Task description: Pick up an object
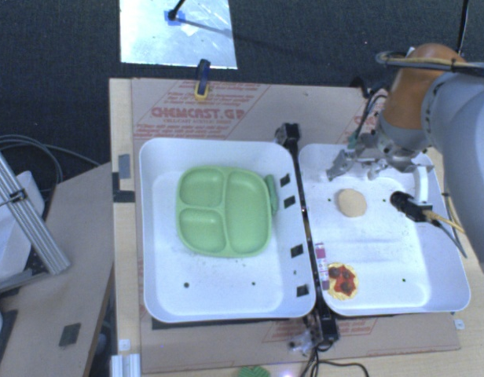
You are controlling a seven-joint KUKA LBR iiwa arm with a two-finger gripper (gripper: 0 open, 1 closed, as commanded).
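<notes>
Tan round cookie [352,203] lies in the far half of the right bin [399,265], just near-side of the gripper [357,166] and apart from it; it is round, so no long axis to align to. Gripper opening: cannot tell; nothing seen in its hold. Outward: pizza-slice toy [342,281] nearer, green divided plate [225,210] in left bin [171,281]; brown board [254,99] beneath printed "CHEMCAST GP".

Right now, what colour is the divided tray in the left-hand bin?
The tray is pale green, clearest in the camera view.
</notes>
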